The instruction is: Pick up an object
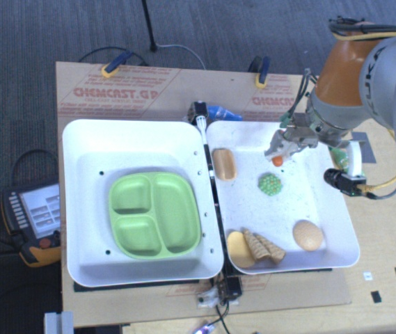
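The right bin (330,211) holds several items: a tan oblong bread roll (223,163), a green dotted ball (270,184), a tan egg-shaped piece (308,234), a waffle cone (264,246) and a yellow piece (235,245). My gripper (282,150) hangs low over the far middle of this bin, reaching in from the right. A small orange-red item (277,161) lies right at its tip, above the green ball. Whether that item is gripped or only lies beneath the tip is unclear.
The left bin (86,152) carries a green divided plate (154,213). A blue object (223,113) and a black tool (198,113) lie behind the bins. A green-and-white item (344,157) rests at the right bin's far right rim. Clamps hold the board's back edge.
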Action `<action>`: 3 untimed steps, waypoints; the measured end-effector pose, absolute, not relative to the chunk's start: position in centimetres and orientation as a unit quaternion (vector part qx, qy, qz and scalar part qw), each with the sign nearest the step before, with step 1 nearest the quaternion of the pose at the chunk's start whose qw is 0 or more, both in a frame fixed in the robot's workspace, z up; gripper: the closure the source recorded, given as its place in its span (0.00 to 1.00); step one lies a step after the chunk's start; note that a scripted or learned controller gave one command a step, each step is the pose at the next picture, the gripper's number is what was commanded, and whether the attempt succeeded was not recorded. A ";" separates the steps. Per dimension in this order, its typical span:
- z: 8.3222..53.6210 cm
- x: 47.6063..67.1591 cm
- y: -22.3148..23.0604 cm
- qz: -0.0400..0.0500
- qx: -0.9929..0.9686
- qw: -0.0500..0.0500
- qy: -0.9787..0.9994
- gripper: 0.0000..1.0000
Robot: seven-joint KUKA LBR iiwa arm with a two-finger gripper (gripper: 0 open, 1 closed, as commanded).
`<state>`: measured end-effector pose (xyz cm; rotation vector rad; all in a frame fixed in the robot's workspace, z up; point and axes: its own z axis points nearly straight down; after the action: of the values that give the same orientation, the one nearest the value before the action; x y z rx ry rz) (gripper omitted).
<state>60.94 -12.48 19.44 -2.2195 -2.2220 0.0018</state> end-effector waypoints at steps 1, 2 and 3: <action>10.7 64.9 -15.7 0.002 -0.657 0.001 -0.754 0.00; 8.9 67.0 -13.3 0.001 -0.355 -0.003 -0.935 0.00; 9.0 66.0 -9.9 0.000 -0.465 -0.007 -0.885 0.00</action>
<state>65.96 -9.86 9.00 -1.4672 -2.7935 -0.0013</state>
